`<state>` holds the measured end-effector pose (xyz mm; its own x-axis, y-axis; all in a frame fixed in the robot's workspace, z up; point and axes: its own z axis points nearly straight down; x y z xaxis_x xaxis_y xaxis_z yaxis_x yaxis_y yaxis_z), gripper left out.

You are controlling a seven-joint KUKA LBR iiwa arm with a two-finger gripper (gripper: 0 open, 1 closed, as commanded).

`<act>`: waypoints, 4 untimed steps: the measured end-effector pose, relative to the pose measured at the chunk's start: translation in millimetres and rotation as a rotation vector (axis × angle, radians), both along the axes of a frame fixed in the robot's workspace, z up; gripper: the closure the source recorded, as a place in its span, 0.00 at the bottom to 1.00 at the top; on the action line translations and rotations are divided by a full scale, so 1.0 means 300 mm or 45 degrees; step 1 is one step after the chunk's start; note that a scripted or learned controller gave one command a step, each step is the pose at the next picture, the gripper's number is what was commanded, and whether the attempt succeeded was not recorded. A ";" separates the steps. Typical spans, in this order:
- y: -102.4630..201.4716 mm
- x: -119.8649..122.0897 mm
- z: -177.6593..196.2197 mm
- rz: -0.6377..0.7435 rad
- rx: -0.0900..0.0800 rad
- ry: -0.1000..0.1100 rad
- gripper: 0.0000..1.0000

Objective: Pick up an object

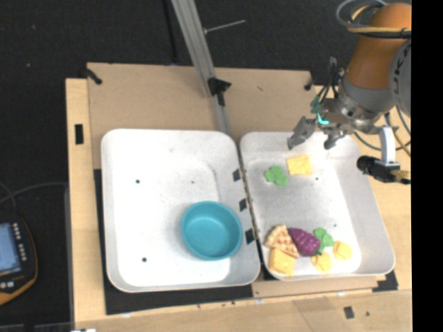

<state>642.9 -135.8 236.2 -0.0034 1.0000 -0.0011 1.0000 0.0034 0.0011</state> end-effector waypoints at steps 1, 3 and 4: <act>-0.027 -0.006 -0.148 -0.005 -0.001 0.005 0.00; -0.032 -0.039 -0.453 -0.009 -0.002 0.001 0.00; -0.035 -0.035 -0.411 -0.015 -0.002 -0.007 1.00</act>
<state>632.3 -146.2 113.0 0.0087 1.0000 -0.0027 0.9999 -0.0087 0.0065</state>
